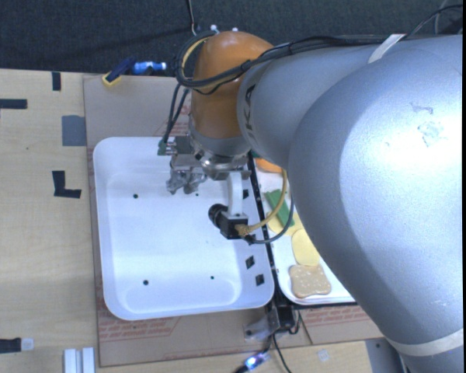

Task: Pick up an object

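The pincer [185, 179] hung over the left bin [113, 231] near its 12 o'clock rim — whether open or closed I cannot tell. The pickable things lay at its 4 o'clock in the right bin [326, 295], half-hidden by the arm [357, 169]: a tan biscuit-like piece [308, 280], a yellow piece [304, 247].
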